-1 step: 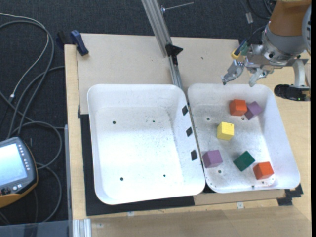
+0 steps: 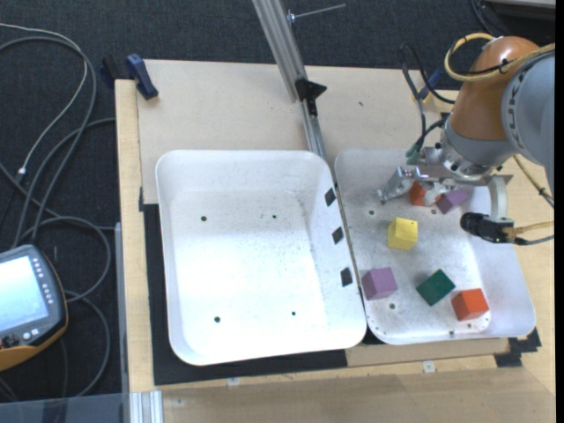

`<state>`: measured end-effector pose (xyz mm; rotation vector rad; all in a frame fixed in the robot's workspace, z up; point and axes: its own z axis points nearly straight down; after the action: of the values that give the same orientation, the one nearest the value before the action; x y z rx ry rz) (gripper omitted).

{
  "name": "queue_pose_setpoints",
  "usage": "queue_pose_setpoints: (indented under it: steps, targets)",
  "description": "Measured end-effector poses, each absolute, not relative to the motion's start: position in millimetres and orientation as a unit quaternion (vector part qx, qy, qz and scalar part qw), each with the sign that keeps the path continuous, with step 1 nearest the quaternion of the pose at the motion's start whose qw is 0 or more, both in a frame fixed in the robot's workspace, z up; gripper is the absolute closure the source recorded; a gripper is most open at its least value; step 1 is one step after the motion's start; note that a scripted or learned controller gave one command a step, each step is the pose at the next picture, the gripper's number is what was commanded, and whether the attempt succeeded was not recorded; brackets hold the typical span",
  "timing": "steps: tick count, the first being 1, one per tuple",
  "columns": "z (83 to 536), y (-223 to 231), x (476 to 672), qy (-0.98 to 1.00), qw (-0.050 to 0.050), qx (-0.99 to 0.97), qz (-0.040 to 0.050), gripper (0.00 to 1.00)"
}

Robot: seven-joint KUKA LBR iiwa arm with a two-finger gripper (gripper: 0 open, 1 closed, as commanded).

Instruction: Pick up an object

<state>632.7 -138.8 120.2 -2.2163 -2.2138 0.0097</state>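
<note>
My gripper [image 2: 421,181] hangs low over the far part of the right bin [image 2: 502,276], under the grey arm with its orange band. A small orange block [image 2: 418,195] lies directly beneath it, partly hidden by the gripper. A purple block [image 2: 452,201] lies just to the right of it. Further forward in the same bin are a yellow cube [image 2: 403,233], a purple cube [image 2: 380,282], a green cube [image 2: 435,286] and an orange cube [image 2: 470,303].
The left bin [image 2: 176,236] stands beside the right one. A slanted metal rail [image 2: 282,42] runs down to the gap between the bins. Black cables trail around the arm at the right. A blue clamp [image 2: 141,75] sits at the bench's far left corner.
</note>
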Motion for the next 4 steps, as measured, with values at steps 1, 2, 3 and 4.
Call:
queue_pose_setpoints:
  steps: [1, 2, 3, 4]
  targets:
    - [98.0, -140.5, 591.2, -0.707, 0.003, -0.708, 0.0018, 0.0]
    - [99.5, -83.1, 570.9, -0.709, 0.003, -0.705, 0.0, 0.0]
    - [110.4, -86.4, 572.0, -0.707, 0.001, -0.707, -0.0008, 1.0]
    - [204.4, -0.3, 553.5, -0.71, -0.002, -0.704, -0.0037, 1.0]
